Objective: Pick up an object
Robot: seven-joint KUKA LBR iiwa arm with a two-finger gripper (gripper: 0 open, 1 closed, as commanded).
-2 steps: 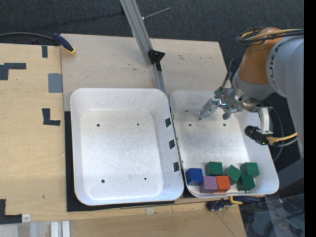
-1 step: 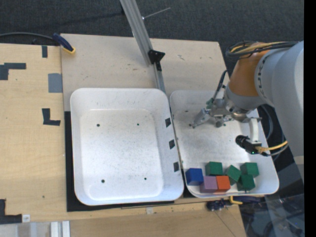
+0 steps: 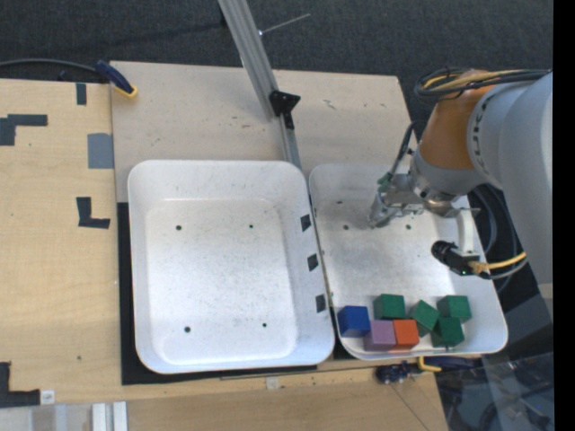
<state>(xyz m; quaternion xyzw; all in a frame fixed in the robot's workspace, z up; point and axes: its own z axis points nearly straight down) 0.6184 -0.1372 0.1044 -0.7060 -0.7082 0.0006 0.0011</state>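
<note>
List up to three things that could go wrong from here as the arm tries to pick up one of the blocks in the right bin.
1. The blocks sit packed together, so the fingers may nudge neighbours or catch two.
2. They lie against the near wall of the right bin, leaving little room beside them.
3. The gripper sits at the bin's far end, away from the blocks, so closing there would likely catch nothing.

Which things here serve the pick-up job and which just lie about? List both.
For the job: gripper; blue block; purple block; orange block; green blocks; right bin.
Lying about: left bin; metal pole; blue-and-yellow clamp.
</note>
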